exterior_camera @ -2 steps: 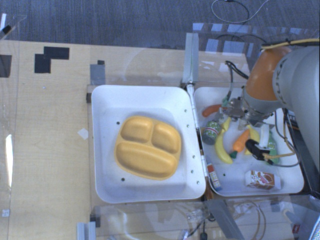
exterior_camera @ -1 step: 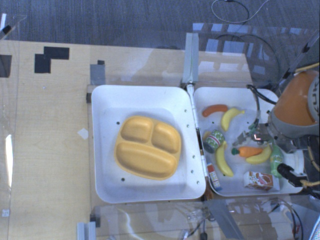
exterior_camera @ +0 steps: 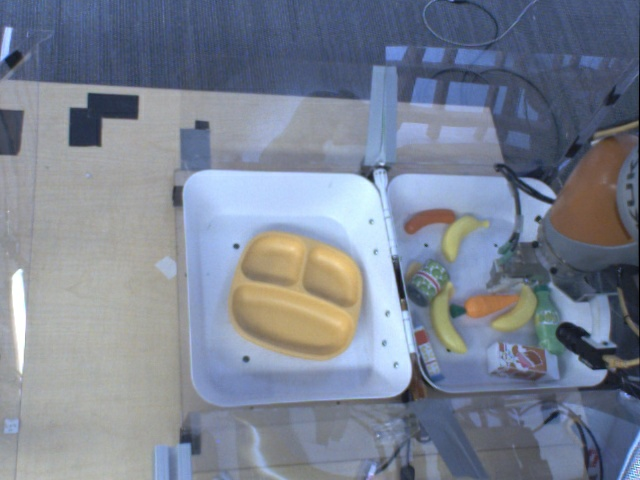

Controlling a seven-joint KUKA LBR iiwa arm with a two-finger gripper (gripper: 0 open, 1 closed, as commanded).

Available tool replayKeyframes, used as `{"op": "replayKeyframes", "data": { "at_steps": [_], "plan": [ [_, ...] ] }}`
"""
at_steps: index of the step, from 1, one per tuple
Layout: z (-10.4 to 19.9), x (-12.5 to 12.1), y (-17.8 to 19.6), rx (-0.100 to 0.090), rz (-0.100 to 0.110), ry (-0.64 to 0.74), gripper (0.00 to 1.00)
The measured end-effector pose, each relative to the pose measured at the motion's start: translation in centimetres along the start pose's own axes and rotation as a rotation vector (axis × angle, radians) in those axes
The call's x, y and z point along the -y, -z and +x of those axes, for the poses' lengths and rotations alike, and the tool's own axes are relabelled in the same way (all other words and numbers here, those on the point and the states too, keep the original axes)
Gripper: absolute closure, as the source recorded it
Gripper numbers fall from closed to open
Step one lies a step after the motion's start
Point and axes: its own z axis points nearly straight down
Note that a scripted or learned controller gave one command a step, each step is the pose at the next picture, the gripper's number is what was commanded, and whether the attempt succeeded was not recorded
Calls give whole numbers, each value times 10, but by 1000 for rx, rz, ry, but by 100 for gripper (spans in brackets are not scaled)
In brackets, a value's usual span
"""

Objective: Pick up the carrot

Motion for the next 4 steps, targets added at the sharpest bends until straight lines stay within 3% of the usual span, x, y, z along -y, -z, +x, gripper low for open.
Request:
{"op": "replayKeyframes", "data": {
  "at_steps": [1, 2, 3, 4],
  "plan": [
    [0, 0, 0, 0, 0, 0, 0],
    [58, -4, -9, 0, 2, 36, 0],
    [58, -7, 1, -1, -1, 38, 100],
    [93, -53, 122, -1, 14, -30, 100]
  ]
}}
